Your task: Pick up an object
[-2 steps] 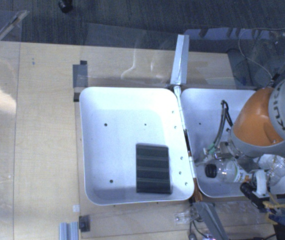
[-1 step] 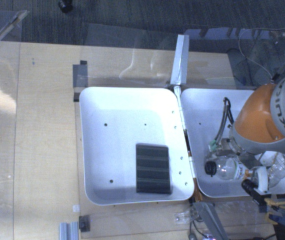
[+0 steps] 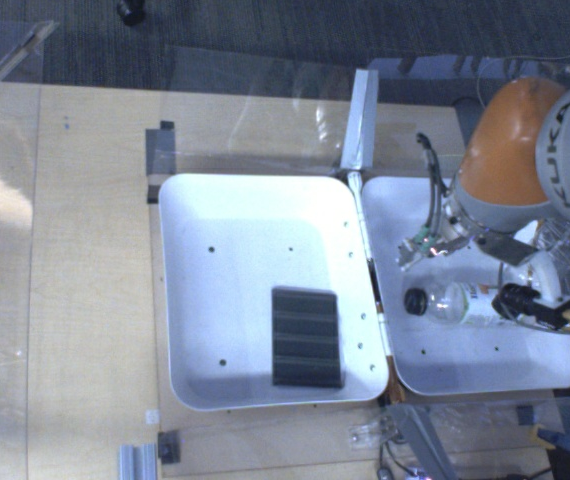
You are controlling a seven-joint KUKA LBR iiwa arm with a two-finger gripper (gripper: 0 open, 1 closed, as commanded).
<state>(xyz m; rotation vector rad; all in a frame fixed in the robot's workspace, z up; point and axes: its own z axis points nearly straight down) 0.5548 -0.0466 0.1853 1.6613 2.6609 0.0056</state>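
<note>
Arm over the right bin, a bottle lying beneath it

The gripper (image 3: 427, 248) hangs at about ten o'clock from the clear plastic bottle (image 3: 455, 304), just above it and apart; whether it is open or closed I cannot tell; the bottle lies on its side in the right bin (image 3: 485, 373), black cap toward nine o'clock; in the left bin (image 3: 225, 228) a black ribbed block (image 3: 306, 337) lies flat near the five o'clock corner; both bins sit on the wooden table (image 3: 75, 268).
</note>
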